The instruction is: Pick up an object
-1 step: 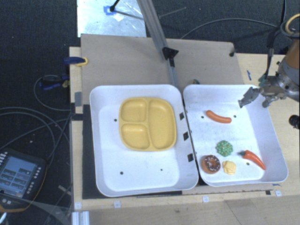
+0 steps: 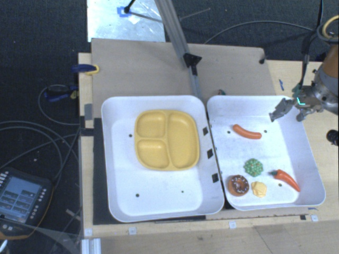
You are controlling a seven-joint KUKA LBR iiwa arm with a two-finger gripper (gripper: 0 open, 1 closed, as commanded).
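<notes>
Two tool [image 2: 290, 112] fingers spread apart, gripping nothing, above right bin [image 2: 312, 157] far edge.

Table [image 2: 137, 67]: pale wood top, set on dark carpeted floor [image 2: 37, 30]. Loose black cables [image 2: 50, 128] trail across the floor at left. Handheld control pendant [image 2: 18, 197], near left corner. Bright reflective floor patch [image 2: 119, 12], far side, behind the table.
</notes>
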